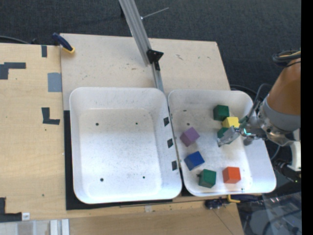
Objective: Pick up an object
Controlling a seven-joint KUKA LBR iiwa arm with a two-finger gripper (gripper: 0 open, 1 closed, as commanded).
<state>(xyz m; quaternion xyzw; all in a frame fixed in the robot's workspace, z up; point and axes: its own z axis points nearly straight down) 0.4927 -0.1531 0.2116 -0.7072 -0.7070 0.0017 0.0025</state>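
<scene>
Gripper (pixel 230 131) sits low at the yellow cube (pixel 231 122), right of frame; can't tell its grip, nothing's lifted yet.

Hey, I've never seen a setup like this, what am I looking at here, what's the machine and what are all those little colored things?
This is one picture from a camera fixed above a workbench, looking down at a slant. The grey and orange shape at the right is a robot arm, and its gripper reaches into the right bin. Its job is to pick something up. Two shallow white bins sit side by side; the left bin is next to it. In the right bin lie small blocks: a dark green block, a yellow block right by the gripper, a purple block, a blue block, a second green block and an orange block. I can't tell whether anything is held yet.
</scene>
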